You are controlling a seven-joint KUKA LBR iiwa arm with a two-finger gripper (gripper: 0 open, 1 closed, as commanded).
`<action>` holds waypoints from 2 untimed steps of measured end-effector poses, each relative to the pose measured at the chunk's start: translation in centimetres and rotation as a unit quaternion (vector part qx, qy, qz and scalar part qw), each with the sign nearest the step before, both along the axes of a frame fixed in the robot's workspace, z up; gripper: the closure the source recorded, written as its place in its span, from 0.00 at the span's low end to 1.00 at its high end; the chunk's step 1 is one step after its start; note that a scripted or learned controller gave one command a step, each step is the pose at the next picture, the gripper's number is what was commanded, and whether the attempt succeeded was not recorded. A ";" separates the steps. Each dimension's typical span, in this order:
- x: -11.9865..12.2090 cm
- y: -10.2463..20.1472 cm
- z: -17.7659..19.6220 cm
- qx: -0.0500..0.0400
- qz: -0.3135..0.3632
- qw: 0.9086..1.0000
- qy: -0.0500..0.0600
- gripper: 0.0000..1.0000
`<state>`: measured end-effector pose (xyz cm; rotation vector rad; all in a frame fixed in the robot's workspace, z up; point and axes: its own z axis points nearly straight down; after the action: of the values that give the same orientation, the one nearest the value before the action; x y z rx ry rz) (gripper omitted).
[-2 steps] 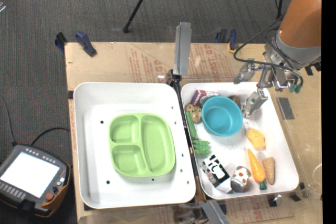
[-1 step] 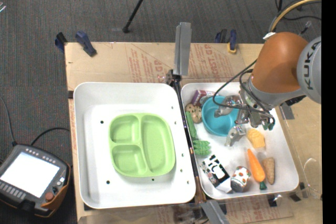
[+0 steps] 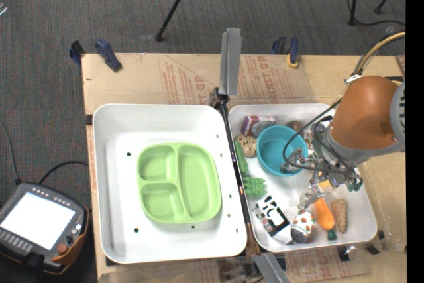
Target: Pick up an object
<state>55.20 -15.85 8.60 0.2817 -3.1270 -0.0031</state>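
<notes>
From my remote seat, I see the gripper [image 3: 317,190] low in the right bin [image 3: 368,212], at the lower right of the frame, its metal parts tangled with cables; I cannot tell how it is set, and I see nothing clearly held in it. The nearest candidate is the orange carrot-like toy [image 3: 324,214], lying just below the gripper toward the bottom of the frame, its long axis running roughly top to bottom with a slight lean. Just to its right lies a tan bread-like piece [image 3: 340,215], nearly parallel and almost touching, so I judge there is little room on that side. To the carrot's lower left sits a rounded white and brown toy [image 3: 303,225], and farther left a black and white carton [image 3: 271,214]. Up and left of the gripper is the blue bowl [image 3: 281,146], close to the wrist. The bin's lower rim is near the carrot, so I would judge that a straight drop has the most room. The left bin [image 3: 112,142] holds 1 green divided plate [image 3: 179,182], well apart.
</notes>
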 end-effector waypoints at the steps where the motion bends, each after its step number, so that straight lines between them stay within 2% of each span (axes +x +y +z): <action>1: 8.5 0.3 0.2 -0.001 0.054 0.998 0.012 0.00; 2: 8.2 6.3 -0.2 -0.001 0.030 0.999 0.023 0.00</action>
<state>63.37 -9.60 8.43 0.3686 -3.0714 -0.0063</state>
